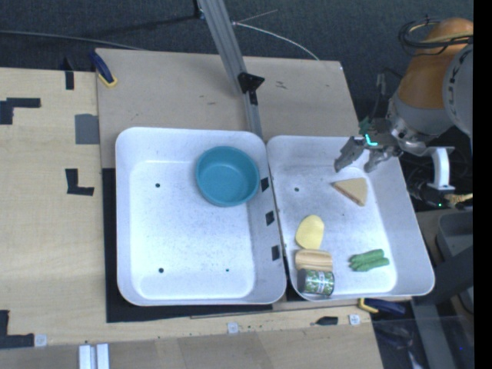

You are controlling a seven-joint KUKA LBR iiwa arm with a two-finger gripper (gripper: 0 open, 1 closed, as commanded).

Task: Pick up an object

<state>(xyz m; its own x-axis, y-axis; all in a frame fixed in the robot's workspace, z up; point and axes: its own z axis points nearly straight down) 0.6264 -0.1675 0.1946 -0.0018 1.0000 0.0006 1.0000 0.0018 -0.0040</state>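
Observation:
My gripper hangs over the far right part of the right bin, its fingers spread open with nothing between them. Just below it a tan wedge-shaped block lies on the bin floor. Nearer the front of that bin are a yellow rounded piece, a tan block and a green-labelled can close together. A green pod-like object lies at the front right. A blue bowl sits in the left bin at its far right.
A slanted metal pole runs from the top down to the gap between the bins. The arm's orange band and grey body stand at the right edge. Black tape marks dot the wooden bench at left.

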